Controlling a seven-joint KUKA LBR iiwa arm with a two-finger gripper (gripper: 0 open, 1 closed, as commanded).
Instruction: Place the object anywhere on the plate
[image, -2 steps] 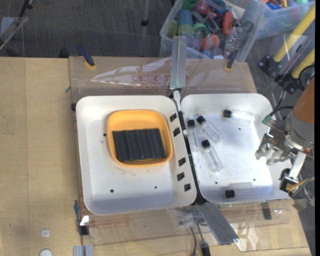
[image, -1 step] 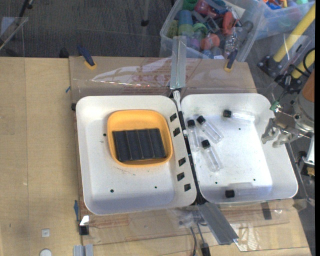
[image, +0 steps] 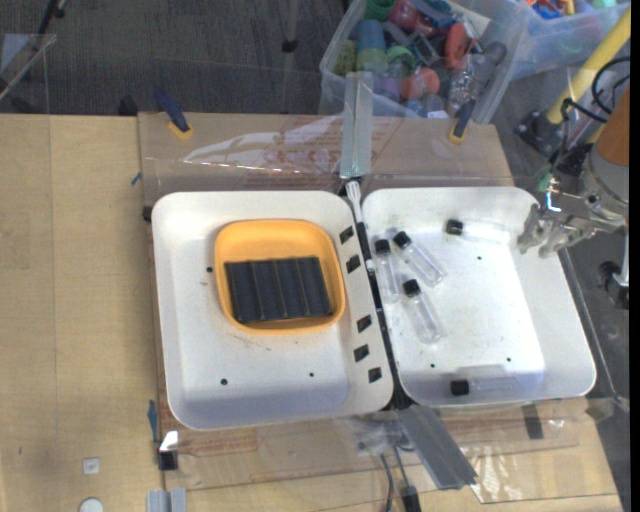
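Observation:
A dark grey ribbed rectangular block (image: 278, 290) lies flat in the middle of the orange plate (image: 232, 246), which sits in the left bin (image: 190, 370). My gripper (image: 537, 243) hangs over the far right edge of the right bin (image: 560, 330), well away from the plate. Its two metal fingers stand apart with nothing between them.
Several clear vials with black caps lie in the right bin: one (image: 420, 262) near the divider, another (image: 422, 312) below it, and one (image: 482, 383) at the front wall. A loose black cap (image: 454, 228) lies at the back. A box of colourful toys (image: 420, 45) stands behind the bins.

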